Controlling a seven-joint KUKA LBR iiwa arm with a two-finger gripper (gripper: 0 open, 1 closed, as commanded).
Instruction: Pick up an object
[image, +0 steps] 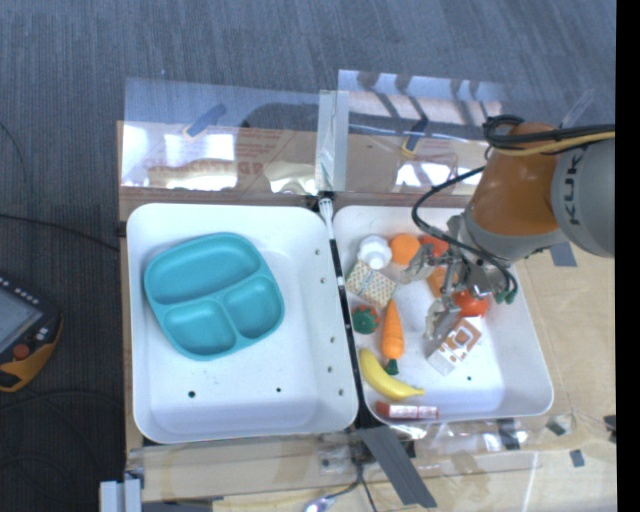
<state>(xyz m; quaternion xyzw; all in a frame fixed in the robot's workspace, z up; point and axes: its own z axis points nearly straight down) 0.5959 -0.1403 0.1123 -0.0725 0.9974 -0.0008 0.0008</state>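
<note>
While claw hovers | curved banana | tapered carrot

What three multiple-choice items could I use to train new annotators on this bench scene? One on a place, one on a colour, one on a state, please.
1. Where does the banana lie?
A. left bin
B. right bin
C. floor

2. What colour is the divided tray?
A. red
B. teal
C. black

3. Where is the tool?
A. over the right bin's objects
B. over the tray
C. off the bench

Key: 1 B, it lies near that bin's front edge; 2 B, it is teal against the white left bin; 3 A, it hangs above a small white box in the right bin.
</note>
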